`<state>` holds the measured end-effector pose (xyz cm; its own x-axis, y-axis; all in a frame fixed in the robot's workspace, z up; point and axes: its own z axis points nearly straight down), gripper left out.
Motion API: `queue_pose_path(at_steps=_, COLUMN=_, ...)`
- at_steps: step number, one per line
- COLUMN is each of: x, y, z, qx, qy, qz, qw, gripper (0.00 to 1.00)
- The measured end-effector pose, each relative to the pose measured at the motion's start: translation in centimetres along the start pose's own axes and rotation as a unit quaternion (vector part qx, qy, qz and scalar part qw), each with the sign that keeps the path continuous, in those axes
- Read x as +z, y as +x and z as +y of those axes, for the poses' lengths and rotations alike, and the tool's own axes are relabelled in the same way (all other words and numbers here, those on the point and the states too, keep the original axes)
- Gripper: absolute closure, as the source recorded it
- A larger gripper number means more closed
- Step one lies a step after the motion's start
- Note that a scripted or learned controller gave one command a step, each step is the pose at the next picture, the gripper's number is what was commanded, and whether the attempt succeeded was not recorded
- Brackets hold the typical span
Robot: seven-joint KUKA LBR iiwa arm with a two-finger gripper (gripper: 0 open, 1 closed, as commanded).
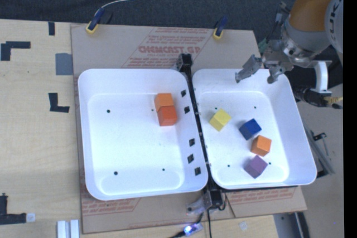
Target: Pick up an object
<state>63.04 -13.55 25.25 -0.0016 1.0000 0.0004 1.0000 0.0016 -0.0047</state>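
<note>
At two o'clock above the right bin (290,120), the gripper (257,74) is seen with its jaws spread open and nothing between them. Four cubes are clustered toward five o'clock: yellow cube (220,119), blue cube (250,129), orange cube (261,145), purple cube (256,166); with such tight spacing, a neighbour could be nudged or a grasp missed

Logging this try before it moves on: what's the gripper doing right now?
Gripper: open, holding nothing, above the far rim of the right bin.
</note>
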Motion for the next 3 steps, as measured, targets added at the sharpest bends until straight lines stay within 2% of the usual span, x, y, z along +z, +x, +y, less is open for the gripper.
queue_pose_path(at_steps=1, x=-0.7, y=0.0, z=0.1, qx=-0.001, qy=0.002, qz=0.0, qw=1.0, gripper=1.0)
queue_pose_path(at_steps=2, x=-10.0, y=3.1, z=3.9, qx=-0.002, qy=-0.005, qz=-0.001, qw=1.0, gripper=1.0)
queue_pose_path(at_steps=3, x=1.3, y=10.9, z=-1.2, qx=-0.002, qy=0.005, qz=0.001, qw=1.0, gripper=1.0)
